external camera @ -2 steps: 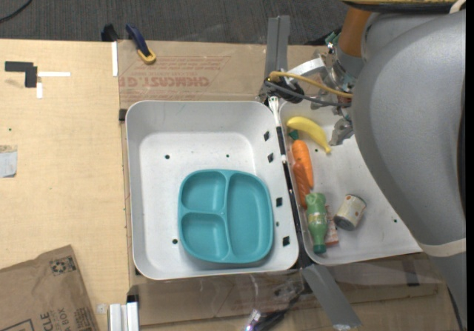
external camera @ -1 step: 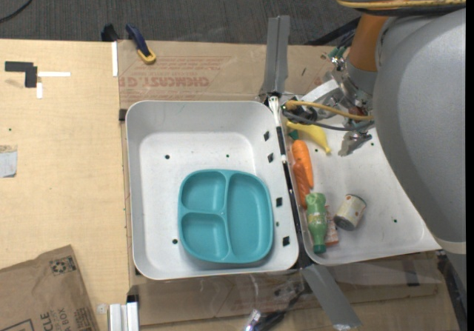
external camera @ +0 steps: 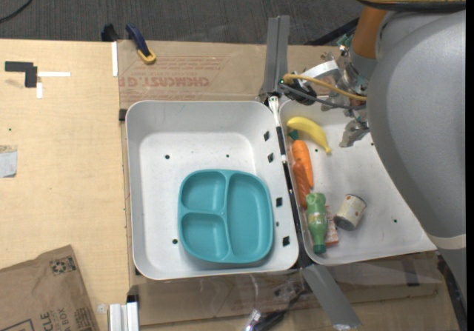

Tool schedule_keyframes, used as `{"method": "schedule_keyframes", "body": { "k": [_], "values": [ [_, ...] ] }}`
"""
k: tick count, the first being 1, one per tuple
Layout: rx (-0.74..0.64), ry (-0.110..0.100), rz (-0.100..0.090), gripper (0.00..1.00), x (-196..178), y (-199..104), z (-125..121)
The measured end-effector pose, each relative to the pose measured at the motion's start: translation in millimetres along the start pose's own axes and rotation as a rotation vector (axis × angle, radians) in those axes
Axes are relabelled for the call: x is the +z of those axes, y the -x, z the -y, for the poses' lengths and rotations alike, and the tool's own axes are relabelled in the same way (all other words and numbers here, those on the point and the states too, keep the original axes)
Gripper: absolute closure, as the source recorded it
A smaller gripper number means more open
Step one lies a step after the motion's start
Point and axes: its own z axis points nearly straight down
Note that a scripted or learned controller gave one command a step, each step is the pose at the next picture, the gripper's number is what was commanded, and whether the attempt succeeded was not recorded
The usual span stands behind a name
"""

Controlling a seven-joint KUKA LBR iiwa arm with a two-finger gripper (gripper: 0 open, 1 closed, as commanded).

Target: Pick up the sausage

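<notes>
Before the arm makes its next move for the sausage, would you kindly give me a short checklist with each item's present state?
1. Sausage identified: cannot tell. A reddish piece beside the green bottle may be it.
2. Tool over the right bin: ok. The tool is near the banana.
3. Tool above the target: not ok. The reddish piece lies at the bin's opposite end.
4. Target free of neighbours: not ok. The bottle lies against it and the can is close.

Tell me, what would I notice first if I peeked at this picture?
Probably the big grey robot arm coming in from the right, over the right bin. Next, the teal divided plate alone in the left bin. Then the banana, carrot and green bottle along the right bin's left side.
</notes>
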Motion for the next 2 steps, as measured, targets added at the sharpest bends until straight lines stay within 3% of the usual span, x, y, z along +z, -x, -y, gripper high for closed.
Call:
{"method": "schedule_keyframes", "body": {
  "k": [1,2],
  "values": [
    [-0.153,0.000,0.004,0.00,40.9,27.9,-45.1],
    [-0.182,0.001,0.003,0.00,40.5,7.4,-53.7]
  ]
}}
